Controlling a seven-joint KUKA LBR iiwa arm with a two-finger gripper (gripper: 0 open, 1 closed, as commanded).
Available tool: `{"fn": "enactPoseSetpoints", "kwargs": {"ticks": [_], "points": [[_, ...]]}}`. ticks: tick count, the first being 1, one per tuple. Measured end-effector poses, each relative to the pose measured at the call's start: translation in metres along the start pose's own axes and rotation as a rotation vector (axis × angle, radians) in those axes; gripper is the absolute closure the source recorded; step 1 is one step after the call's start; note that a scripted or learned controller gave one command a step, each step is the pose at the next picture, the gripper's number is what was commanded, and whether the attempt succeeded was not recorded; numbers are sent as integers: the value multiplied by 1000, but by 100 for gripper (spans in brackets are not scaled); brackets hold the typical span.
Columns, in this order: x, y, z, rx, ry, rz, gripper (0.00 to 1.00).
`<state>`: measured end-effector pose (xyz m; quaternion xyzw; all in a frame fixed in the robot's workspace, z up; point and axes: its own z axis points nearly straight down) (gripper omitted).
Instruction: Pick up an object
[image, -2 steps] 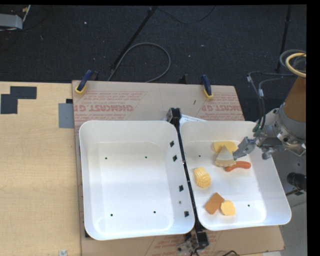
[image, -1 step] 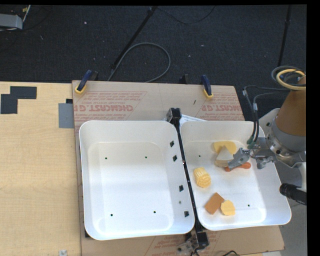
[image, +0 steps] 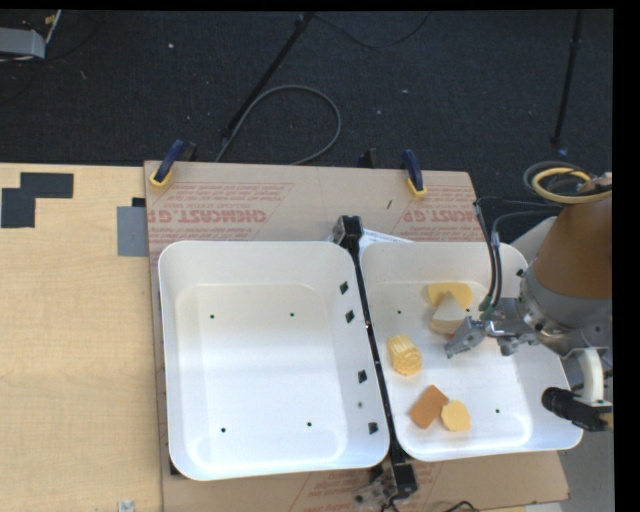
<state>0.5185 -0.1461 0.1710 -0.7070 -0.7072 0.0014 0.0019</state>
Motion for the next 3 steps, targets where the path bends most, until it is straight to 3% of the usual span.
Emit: {"fn": "enactPoseSetpoints", "kwargs": {"ticks": [1,2,3], "points": [[2,-1,43,0,0,-1,0],[1,0,31,-4,-1,2,100],[8,2,-29,-9,-1,0,100]]}}
